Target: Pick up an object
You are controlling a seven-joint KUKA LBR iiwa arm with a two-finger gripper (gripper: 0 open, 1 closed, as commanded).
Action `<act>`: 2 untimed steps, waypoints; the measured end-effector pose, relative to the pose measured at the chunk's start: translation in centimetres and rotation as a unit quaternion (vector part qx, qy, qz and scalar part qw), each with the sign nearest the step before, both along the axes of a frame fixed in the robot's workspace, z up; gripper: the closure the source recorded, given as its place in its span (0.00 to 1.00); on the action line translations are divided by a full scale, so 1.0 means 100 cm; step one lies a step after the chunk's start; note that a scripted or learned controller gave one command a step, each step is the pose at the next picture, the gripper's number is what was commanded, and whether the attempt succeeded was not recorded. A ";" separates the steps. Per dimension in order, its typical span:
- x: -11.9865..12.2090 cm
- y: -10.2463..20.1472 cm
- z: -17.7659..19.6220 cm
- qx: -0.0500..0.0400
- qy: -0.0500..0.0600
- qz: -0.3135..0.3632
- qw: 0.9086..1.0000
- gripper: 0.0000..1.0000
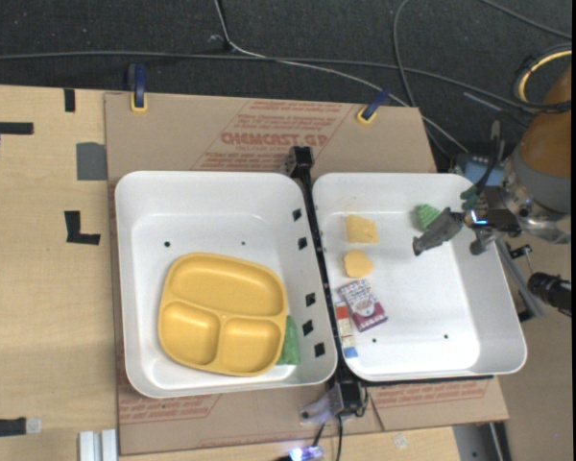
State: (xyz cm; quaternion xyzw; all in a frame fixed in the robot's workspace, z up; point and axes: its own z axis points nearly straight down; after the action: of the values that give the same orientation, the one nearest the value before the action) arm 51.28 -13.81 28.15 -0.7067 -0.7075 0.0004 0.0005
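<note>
In the right bin lie two yellow chunks, one above the other. A small purple and white packet lies below them, with a thin red and white stick at its left. A green piece rests near the bin's upper right. My gripper hovers over the right side of this bin, open, nothing between its fingers. Its left finger ends just below the green piece.
The left bin holds a yellow divided tray, with a green item wedged at the tray's right edge. Cables run across the dark backdrop behind the bench. The arm's wrist stands at the right bin's far right.
</note>
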 end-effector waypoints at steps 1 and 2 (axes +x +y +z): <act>-0.005 0.000 -0.044 0.000 0.002 -0.001 1.000 0.00; -0.006 0.000 -0.109 0.001 0.003 -0.001 1.000 0.00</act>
State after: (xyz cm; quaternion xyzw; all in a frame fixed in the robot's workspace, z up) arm 50.66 -13.85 17.26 -0.7072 -0.7070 0.0022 0.0031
